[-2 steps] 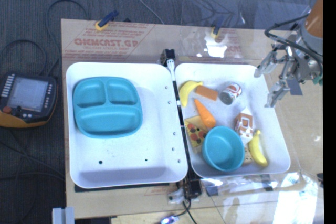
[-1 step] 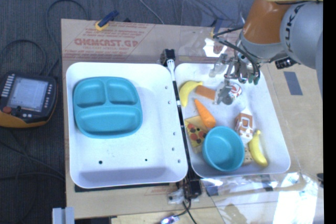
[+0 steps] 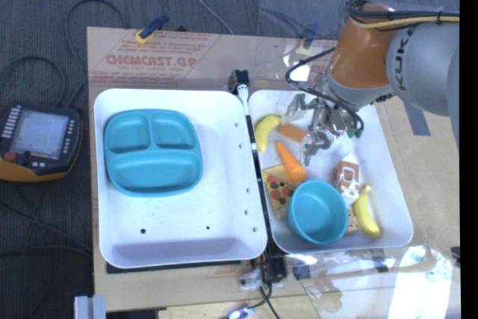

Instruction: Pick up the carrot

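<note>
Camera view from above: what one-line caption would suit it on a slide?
Gripper hovers beside the carrot in the right bin; blue tray in the left bin.

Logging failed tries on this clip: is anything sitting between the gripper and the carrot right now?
Nothing visible does. The gripper hangs just right of the carrot in the right bin, with bare bin floor between. A banana and the blue bowl flank the carrot.
</note>
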{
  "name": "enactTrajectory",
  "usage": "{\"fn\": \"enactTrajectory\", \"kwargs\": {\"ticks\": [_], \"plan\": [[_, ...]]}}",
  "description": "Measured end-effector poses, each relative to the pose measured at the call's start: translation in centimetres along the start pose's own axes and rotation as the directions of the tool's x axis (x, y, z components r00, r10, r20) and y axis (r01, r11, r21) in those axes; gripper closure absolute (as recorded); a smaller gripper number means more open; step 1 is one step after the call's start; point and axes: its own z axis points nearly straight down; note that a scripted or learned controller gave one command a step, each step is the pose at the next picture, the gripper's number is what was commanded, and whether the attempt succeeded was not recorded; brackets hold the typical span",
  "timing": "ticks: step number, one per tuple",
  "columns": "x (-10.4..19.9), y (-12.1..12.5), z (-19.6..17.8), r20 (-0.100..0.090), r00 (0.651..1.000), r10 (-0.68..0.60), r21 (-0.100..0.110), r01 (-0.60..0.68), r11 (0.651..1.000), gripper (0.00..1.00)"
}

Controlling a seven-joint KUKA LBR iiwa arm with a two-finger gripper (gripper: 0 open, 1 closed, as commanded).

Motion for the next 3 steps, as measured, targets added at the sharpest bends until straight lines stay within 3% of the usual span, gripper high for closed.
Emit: {"fn": "enactTrajectory", "kwargs": {"ticks": [1,2,3], "plan": [[2.8,1.1,0.7,0.021,0.971,0.238,0.006,-0.238,0.971,0.0],[8.0,1.6,2.2,-0.01,0.801,0.599,0.005,-0.599,0.801,0.0],[2.6,0.8,2.4,-0.015,0.754,0.657,0.008,-0.657,0.754,0.0]]}}
